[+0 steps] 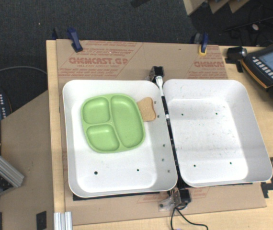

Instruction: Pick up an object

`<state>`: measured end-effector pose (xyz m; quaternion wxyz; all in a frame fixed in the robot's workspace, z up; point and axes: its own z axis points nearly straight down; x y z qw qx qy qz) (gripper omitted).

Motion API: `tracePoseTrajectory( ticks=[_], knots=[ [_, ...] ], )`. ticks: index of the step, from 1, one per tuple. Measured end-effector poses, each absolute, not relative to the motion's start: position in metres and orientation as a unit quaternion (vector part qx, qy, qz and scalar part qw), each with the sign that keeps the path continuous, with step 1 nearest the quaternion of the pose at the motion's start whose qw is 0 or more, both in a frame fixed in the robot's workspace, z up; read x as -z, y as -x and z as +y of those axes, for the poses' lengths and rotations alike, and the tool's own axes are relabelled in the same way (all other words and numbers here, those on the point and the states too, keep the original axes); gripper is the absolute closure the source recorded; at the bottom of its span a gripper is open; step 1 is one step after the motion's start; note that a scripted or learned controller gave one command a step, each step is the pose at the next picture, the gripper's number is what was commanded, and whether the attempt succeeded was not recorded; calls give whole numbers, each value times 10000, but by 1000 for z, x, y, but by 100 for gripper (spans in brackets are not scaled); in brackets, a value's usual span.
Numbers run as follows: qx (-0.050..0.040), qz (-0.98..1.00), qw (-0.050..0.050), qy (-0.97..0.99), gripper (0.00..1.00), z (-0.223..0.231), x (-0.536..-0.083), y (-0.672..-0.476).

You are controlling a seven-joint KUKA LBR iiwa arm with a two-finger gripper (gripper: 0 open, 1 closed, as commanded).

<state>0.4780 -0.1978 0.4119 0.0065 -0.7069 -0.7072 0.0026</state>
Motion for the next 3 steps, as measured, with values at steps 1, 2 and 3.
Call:
tracePoseTrajectory(
  ticks=[1, 2, 3],
  knots=[
    [-4, -7064, -16, 7078, 100, -225, -408, -491],
    [33, -7078, -94, 7064, 100, -224, -544, -501],
    [-18, -7074, 46, 7068, 100, -199, -448, -478]
  ],
)
